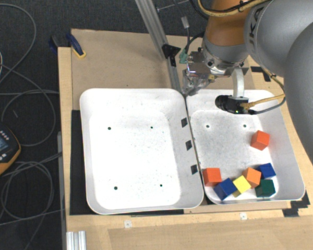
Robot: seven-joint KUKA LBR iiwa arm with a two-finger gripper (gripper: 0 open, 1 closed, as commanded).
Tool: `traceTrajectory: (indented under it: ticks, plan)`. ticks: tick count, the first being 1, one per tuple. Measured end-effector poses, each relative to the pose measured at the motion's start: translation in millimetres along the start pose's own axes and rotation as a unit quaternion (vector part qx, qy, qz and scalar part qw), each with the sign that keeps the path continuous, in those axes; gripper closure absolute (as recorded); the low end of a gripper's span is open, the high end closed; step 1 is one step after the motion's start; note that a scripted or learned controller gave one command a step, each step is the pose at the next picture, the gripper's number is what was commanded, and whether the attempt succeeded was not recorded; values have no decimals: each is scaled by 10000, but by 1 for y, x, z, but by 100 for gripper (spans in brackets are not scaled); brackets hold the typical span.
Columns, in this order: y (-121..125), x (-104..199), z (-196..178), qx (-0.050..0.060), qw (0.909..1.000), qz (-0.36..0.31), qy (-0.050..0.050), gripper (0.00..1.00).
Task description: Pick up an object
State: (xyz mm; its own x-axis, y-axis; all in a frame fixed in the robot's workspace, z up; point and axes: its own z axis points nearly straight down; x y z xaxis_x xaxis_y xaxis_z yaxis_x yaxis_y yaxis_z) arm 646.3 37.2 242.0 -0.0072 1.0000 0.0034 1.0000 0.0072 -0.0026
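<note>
1. Grey arm (287, 30) w/ orange band reaches in from the right. Its jaws sit at the far end of the seam btwn the two bins, by the far-left corner of the right bin (224, 145). Can't tell if the jaws are spread or pressed together: tips too small & dark.
2. Pick targets are all in the right bin. Lone orange cube (260, 139) lies mid-right, apart from the others & well apart from the jaws.
3. Cluster along the near rim, L to R: second orange cube (212, 175), blue cube (225, 187), yellow cube (241, 184), third orange cube (253, 176), second blue cube (266, 170), w/ dark green cube (265, 188) just in front of that last one. Blue cube, yellow cube & third orange cube look to be touching in a row.
4. Left bin (86, 103): white, speckled w/ small dark dots.
5. Three black clips (188, 145) spaced along the seam.
6. Tan worktop (120, 51) carries both bins. Blue-and-yellow tool (75, 45) lies at its far-left corner. Silver strut (151, 20) slants up behind the bins.
7. Off the worktop, left: handheld pendant (0, 147) w/ screen, among grey cables (21, 191) on the dark floor.
</note>
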Motion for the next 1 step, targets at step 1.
traceTrajectory:
  ticks: [1]
  plan:
    - [-8, 54, -10, -20, 10000, 0, 1, 100]
